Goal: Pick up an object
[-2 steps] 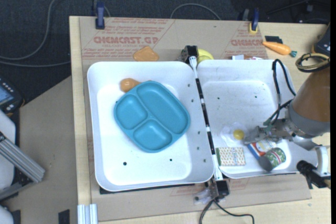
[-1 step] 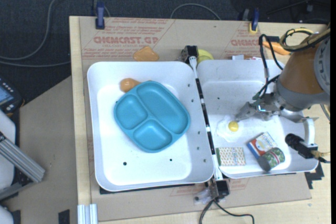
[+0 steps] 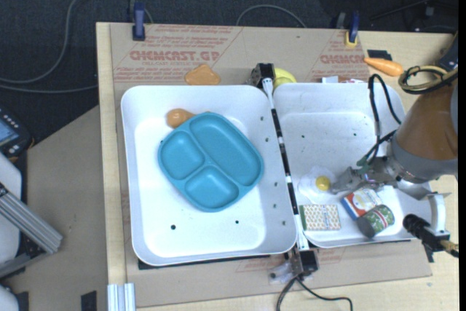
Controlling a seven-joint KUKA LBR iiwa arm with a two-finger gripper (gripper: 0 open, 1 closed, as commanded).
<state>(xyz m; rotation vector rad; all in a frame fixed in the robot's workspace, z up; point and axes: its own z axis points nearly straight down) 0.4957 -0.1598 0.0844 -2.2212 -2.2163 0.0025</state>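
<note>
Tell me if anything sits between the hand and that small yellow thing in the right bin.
Nothing visible does. The hand hangs low in the right bin, and the small yellow thing lies just to its left on bare bin floor. The patterned packet sits nearer the front, off that line.

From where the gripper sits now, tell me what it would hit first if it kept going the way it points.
The gripper points toward the left of the view, low over the right bin. The first thing in that line looks like the small yellow object just ahead of its tip. Depth is hard to judge from above, so it might pass over it.
</note>
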